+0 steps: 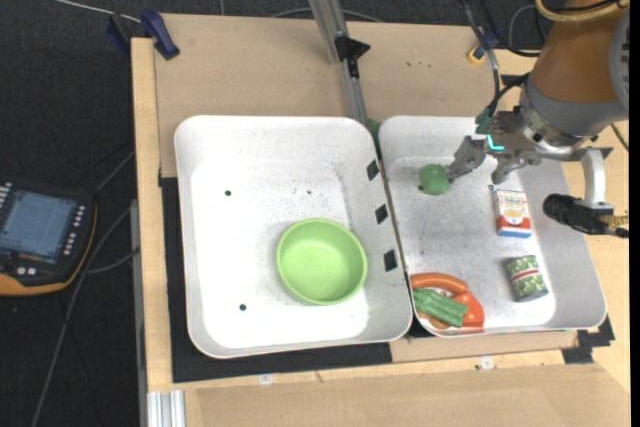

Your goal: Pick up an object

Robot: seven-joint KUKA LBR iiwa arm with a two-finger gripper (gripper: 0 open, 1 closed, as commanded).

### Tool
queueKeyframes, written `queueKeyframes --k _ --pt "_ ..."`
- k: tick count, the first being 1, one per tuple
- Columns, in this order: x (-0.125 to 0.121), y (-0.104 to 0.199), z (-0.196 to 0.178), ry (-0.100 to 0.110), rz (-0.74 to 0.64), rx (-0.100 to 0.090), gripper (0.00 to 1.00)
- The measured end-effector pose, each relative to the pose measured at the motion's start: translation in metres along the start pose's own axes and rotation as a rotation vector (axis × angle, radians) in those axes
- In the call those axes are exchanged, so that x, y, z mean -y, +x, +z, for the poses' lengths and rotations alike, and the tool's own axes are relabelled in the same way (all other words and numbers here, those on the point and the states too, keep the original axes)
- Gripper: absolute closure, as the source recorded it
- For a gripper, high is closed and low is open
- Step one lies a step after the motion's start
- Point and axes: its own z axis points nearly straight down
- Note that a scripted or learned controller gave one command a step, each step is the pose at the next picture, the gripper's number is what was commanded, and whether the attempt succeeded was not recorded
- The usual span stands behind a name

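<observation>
My gripper (462,162) upper right of frame, over right bin (572,315), tips beside green ball (434,179), likely pick target. Finger spread, any hold: cannot tell.

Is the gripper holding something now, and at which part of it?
It cannot be told: the gripper is at the small green ball in the right bin, on its right side.
</observation>
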Motion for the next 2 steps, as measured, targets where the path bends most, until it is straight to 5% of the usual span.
queueKeyframes --k 1,2 --pt "0.0 0.0 0.0 0.0 0.0 0.0 0.0" --pt "-0.006 0.002 0.06 0.005 0.0 0.0 0.0"
